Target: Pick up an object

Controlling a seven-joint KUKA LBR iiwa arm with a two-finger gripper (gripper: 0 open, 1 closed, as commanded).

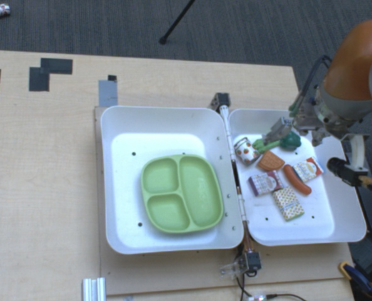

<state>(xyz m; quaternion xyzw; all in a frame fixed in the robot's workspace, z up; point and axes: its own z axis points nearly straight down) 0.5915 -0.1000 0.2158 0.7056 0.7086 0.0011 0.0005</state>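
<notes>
The two-finger gripper sits low over the far edge of the right shallow white bin, its grey fingers pointing toward the divider between the bins; whether they are apart or together cannot be told from this slant. Its tip lies just beside a dark green rounded toy vegetable with a lighter green stalk; nothing can be seen between the fingers. Behind the gripper rises the grey arm with its orange band.

Taking the dark green vegetable as landmark: just left of its stalk lies a small round white-and-red item. Nearer the camera from the vegetable is an orange-brown wedge-shaped piece, and beyond that a red sausage-shaped toy, a small white packet with red print, a purple-and-white packet and a yellow checked box. Well to the left of the vegetable, in the left white bin, rests a pale green plastic plate with three compartments. Both bins stand on a light wooden bench.
</notes>
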